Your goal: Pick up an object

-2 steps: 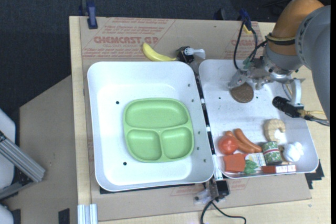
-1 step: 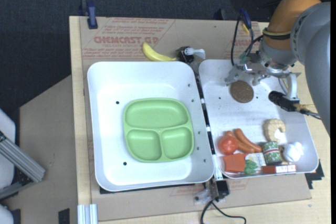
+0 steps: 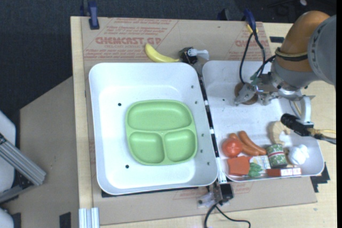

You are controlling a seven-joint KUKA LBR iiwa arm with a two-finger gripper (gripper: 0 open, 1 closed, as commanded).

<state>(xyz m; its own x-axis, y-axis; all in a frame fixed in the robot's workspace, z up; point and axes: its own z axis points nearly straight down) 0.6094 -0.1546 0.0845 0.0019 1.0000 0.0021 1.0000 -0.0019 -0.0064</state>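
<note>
**Gripper Low in Right Bin, Toy Food Along Near Edge**

The arm reached in from the right, and the gripper sat low over the upper floor of the right bin. Whether anything lay between its fingertips could not be determined. The toy food was clustered along the bin's near edge: a tomato, a sausage and a small can. The left bin held a green divided tray. A banana lay on the bench behind it.

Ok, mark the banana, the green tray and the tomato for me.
banana (image 3: 160, 55): camera view, middle of its curved body.
green tray (image 3: 159, 115): camera view, floor of its large upper compartment.
tomato (image 3: 232, 147): camera view, centre of its red top.
</note>
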